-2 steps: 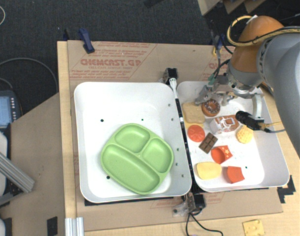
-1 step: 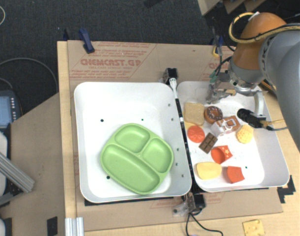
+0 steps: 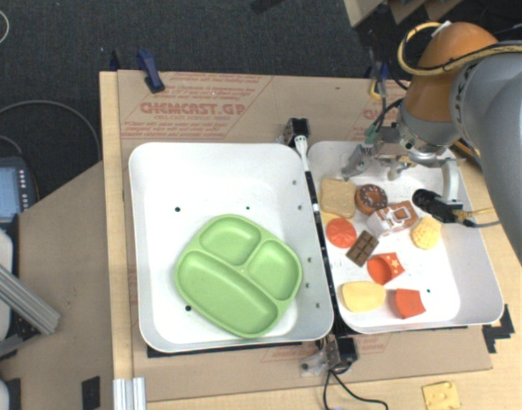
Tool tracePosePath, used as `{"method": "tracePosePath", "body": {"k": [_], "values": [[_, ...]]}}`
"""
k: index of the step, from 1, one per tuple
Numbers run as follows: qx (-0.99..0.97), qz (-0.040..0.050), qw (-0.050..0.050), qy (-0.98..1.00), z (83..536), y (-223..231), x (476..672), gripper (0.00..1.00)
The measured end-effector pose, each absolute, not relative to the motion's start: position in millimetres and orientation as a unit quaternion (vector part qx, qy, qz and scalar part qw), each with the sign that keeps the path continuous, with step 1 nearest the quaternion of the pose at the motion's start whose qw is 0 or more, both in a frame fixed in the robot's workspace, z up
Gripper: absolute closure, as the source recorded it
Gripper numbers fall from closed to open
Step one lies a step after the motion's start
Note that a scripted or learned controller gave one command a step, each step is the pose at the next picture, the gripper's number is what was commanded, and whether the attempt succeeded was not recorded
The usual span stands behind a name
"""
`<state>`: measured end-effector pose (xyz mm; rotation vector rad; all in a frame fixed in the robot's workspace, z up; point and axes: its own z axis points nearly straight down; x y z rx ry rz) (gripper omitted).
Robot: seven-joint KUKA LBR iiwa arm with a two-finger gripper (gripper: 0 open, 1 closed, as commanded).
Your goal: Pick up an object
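Gripper (image 3: 376, 162) low over right bin (image 3: 474, 267), above toy food (image 3: 372, 198)

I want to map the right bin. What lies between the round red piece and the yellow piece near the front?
In the camera view, a brown chocolate bar lies between the round red piece and the yellow piece.

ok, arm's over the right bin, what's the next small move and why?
Probably lower the gripper toward one item and close on it. It sits above the far end of the right bin with nothing visibly between its fingers, so nothing is picked yet. The toy foods cluster just in front of it; the brown round piece is nearest. The green divided plate lies in the left bin.
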<state>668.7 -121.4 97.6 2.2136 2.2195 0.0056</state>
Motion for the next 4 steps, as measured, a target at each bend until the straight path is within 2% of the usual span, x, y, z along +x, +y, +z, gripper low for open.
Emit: {"method": "tracePosePath", "body": {"k": [1, 2, 3, 4], "values": [[0.709, -0.0013, -0.002, 0.705, 84.3, -177.8, 608.2, 0.0], [0.705, 0.0017, 0.002, 0.709, 85.3, -126.3, 653.7, 0.0], [0.708, 0.0, 0.002, 0.706, 85.2, -165.0, 648.1, 0.0], [0.707, 0.0014, 0.004, 0.707, 96.2, -163.1, 649.4, 1.0]]}}
